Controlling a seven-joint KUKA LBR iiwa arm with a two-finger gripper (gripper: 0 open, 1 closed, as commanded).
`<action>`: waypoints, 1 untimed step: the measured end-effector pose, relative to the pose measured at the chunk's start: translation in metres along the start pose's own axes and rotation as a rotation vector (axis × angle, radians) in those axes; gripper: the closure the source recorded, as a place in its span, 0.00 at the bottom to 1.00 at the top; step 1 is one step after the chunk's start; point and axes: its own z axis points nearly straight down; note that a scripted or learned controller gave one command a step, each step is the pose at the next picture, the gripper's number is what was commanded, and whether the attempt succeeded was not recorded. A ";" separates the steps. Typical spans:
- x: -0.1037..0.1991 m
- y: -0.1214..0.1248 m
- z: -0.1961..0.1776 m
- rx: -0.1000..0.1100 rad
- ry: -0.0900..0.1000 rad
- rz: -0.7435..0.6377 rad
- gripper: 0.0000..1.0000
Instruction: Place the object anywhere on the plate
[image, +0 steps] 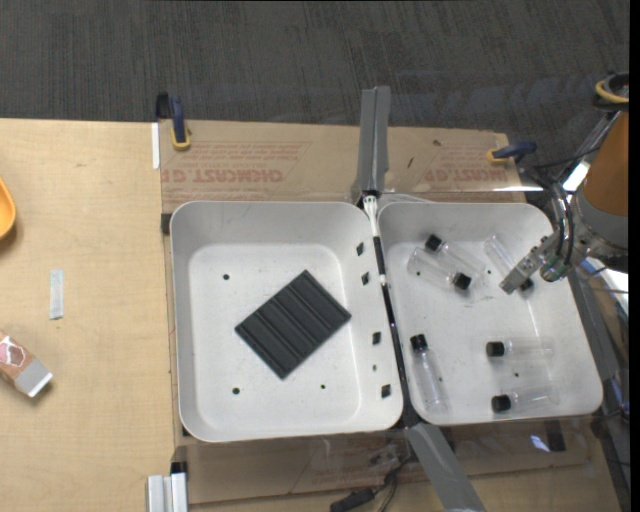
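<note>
The plate (293, 323), a dark ribbed square turned like a diamond, lies in the middle of the left bin (195, 300). Several clear vials with black caps are scattered in the right bin (560, 400): one near the upper left (433, 243), one just below it (461, 281), one by the divider (424, 362) and two at the lower right (518, 350) (515, 401). My gripper (522, 279) hangs low over the right bin's upper right part, beside a clear vial (497, 252). Nothing is visibly held in it.
Cardboard runs behind the bins, held by a clamp at the left (176, 120) and another at the right (510, 153). A metal bar (374, 140) rises behind the divider. Small items (22, 365) lie on the wooden bench at the left.
</note>
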 end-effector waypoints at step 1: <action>0.036 0.061 0.024 0.002 0.001 0.059 1.00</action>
